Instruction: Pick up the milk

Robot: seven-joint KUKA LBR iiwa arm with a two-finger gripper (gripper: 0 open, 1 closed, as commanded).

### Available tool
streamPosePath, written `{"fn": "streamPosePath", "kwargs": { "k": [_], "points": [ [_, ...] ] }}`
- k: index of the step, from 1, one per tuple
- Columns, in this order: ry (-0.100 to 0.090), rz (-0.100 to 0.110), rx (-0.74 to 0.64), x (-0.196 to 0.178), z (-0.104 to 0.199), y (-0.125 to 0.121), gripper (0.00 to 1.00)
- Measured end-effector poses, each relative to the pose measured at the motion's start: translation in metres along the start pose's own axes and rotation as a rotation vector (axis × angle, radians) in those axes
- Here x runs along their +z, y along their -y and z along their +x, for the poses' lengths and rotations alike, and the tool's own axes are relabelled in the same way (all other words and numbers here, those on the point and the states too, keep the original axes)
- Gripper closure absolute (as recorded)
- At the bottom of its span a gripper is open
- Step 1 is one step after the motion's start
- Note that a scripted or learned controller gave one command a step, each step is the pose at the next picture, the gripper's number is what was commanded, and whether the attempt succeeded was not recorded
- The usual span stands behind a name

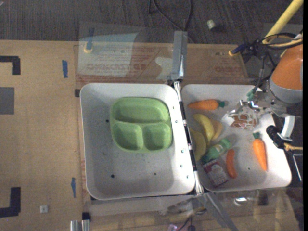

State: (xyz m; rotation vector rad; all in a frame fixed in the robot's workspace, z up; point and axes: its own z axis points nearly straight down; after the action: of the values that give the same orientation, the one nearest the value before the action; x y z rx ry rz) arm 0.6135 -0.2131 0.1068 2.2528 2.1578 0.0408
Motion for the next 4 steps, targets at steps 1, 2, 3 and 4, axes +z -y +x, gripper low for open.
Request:
{"fn": "streamPosePath", "kwargs": {
  "k": [1,2,3,4],
  "points": [
    [0.015,-0.01,-0.07,0.0,0.04,-0.003,0.0],
    [0.001,0.033,-0.156,-0.067,0.051,0.073,0.0],
    [0.005,0.028,0.04,0.017,0.044,0.06,0.0],
    [0.009,0.025,0.045,0.007,0.041,0.059,1.0]
  ]
}}
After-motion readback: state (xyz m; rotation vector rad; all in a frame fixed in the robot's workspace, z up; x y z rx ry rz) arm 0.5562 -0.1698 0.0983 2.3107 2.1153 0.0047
